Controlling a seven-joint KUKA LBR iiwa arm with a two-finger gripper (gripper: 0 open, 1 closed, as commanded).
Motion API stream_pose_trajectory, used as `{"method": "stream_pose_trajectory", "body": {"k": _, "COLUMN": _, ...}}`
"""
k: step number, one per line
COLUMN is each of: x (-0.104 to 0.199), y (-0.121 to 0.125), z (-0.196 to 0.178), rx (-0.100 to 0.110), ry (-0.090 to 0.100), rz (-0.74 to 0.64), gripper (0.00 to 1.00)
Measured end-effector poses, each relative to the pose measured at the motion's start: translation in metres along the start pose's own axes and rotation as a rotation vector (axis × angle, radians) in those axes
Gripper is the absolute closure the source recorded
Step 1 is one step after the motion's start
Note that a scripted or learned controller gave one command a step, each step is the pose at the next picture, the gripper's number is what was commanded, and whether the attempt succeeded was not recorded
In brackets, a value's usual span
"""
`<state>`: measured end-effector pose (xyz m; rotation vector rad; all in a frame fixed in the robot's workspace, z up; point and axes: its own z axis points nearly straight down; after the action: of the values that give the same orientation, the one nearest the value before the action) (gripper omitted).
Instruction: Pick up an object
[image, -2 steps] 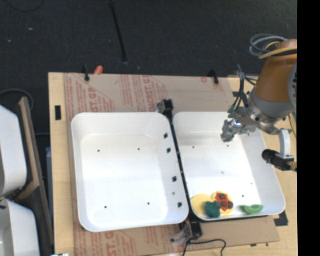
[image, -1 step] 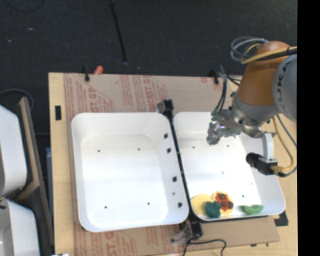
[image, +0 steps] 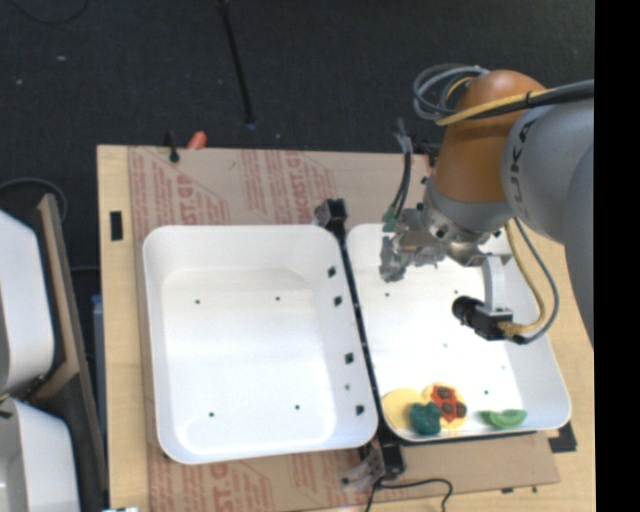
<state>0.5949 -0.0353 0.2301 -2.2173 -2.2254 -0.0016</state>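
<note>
Hand (image: 392, 262) above right bin (image: 545, 375), apparently.

The left bin (image: 250, 340) offers a wide bare floor. In the right bin (image: 540, 385), small objects (image: 440, 408) crowd the near edge, while the arm (image: 500, 150) and gripper (image: 400, 258) overhang its far end.

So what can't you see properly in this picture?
- The gripper: camera view, small and blurry, so whether it is open or shut cannot be told.
- The pile of small objects by the right bin's near edge: too small and blurred to name, just yellow, teal, orange and green shapes.
- The far corner of the right bin: hidden under the arm.
- The arm's base: cut off by the right edge.
</note>
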Motion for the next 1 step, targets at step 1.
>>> {"method": "stream_pose_trajectory", "body": {"k": 1, "x": 0.053, "y": 0.0097, "z": -0.0075, "rx": 0.0, "ry": 0.0, "rz": 0.0, "gripper": 1.0}}
